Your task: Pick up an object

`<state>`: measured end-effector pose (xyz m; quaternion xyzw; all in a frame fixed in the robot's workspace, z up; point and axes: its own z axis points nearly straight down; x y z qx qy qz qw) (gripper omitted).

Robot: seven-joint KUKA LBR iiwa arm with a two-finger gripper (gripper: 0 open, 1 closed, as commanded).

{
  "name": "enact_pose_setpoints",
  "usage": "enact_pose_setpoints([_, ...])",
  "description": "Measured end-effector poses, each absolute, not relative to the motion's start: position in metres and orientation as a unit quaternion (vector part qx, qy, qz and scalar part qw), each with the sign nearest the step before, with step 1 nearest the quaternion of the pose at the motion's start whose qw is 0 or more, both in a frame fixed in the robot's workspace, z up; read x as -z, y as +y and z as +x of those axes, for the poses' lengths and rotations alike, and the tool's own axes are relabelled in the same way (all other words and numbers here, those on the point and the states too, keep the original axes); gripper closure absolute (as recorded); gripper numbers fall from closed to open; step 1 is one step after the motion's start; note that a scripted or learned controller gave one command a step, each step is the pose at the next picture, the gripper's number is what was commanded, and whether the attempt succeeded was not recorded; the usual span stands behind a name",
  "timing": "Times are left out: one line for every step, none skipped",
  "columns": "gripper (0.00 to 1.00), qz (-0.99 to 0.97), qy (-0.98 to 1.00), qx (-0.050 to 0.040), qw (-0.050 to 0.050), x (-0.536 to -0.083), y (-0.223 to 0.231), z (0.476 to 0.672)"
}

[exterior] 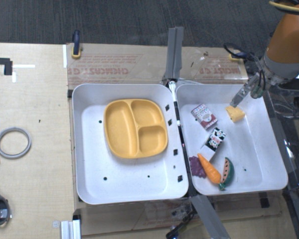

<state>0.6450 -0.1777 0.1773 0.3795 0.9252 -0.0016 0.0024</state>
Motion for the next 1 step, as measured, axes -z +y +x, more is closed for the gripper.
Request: enact_pose_setpoints([0.00,0.380,0.925,0.0015,0.002,-0.1770,-0.1777,0.6449])
